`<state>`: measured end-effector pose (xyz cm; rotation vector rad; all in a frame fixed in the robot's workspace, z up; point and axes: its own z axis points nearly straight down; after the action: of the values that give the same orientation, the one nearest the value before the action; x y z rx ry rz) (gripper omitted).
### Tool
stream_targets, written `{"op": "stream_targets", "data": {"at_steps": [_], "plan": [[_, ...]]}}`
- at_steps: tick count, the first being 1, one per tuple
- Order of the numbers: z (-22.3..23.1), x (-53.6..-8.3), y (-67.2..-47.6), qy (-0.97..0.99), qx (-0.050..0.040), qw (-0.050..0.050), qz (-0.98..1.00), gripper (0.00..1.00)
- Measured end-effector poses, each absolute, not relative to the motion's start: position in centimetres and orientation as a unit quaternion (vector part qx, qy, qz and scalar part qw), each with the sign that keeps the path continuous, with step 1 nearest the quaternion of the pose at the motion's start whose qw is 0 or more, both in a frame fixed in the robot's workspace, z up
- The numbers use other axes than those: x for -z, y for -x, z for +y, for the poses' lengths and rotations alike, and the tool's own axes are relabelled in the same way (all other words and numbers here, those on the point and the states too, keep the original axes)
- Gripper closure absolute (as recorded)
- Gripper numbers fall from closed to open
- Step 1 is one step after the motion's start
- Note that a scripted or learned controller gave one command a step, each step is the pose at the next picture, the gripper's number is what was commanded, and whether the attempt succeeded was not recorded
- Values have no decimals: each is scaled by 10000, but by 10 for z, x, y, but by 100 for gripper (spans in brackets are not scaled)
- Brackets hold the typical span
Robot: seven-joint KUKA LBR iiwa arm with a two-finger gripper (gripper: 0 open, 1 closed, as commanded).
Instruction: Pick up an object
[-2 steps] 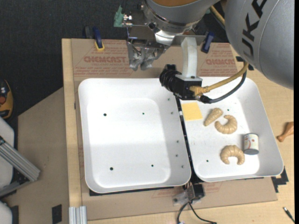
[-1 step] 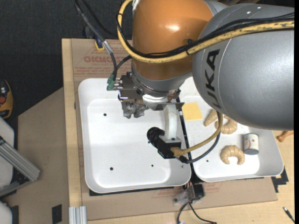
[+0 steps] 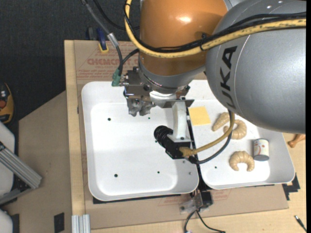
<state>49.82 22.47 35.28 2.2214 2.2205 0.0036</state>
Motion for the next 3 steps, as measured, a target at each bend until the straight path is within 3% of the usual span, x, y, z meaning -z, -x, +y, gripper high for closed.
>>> {"op": "stream_targets", "data": {"at_steps": [3], "plan": [[226,-383,-499,-7067,-28,12,7075,100]]}}
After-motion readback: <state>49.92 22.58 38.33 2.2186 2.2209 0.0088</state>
